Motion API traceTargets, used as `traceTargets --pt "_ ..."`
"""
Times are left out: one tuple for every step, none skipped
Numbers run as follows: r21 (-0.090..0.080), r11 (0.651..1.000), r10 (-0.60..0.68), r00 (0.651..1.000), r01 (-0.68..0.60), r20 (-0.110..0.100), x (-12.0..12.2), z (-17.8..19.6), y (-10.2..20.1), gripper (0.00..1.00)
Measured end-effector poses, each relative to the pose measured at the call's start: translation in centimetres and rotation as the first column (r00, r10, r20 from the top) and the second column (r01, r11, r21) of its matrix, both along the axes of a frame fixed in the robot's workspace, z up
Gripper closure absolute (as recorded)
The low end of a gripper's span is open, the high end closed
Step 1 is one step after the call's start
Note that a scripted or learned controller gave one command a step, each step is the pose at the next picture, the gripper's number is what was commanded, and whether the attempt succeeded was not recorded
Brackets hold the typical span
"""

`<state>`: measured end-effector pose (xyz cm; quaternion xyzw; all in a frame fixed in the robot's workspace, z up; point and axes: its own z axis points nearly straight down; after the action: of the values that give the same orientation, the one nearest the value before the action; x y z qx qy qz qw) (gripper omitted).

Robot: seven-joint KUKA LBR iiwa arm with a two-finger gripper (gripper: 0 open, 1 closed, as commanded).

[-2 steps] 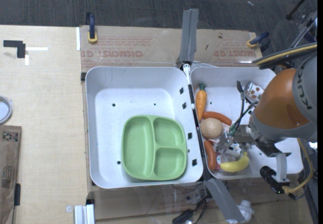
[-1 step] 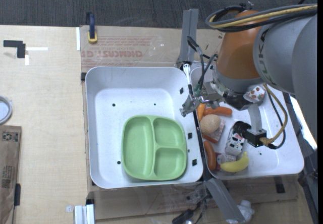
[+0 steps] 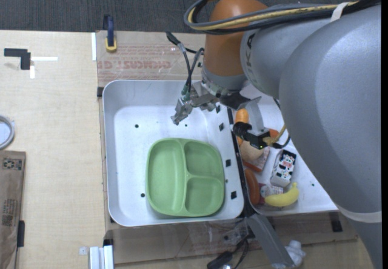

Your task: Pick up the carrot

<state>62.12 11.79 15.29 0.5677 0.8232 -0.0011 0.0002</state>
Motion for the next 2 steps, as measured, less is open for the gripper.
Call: traceTargets --pt "-0.001 0.951 -0.31 0.951 0.31 0.001 2.6 -0.7 0.8 0.0" --pt "0.0 0.882 -0.472 0.882 0.472 0.002 3.8 -6.1 8.2 0.0"
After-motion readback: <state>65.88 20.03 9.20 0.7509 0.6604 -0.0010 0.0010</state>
